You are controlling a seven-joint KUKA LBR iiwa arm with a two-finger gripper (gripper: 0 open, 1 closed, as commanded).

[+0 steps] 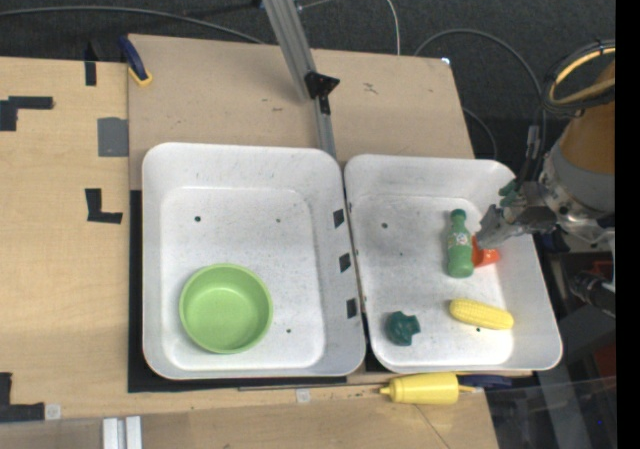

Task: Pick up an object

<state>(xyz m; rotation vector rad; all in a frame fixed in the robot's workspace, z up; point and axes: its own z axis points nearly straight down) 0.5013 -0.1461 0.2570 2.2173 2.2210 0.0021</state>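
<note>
The gripper (492,233) is reaching into the right bin (420,177), just beside a green bottle (459,245) and a small orange thing (486,257). It looks blurry, so I cannot tell how its jaws are standing. A corn cob (481,314) is lying nearby.

The two bins (250,162) look like smooth white plastic with dark specks. The green bowl (226,308) is matt plastic. The green bottle (458,247) and the yellow corn (481,314) seem glossy plastic. The bench (50,137) is pale wood.
</note>
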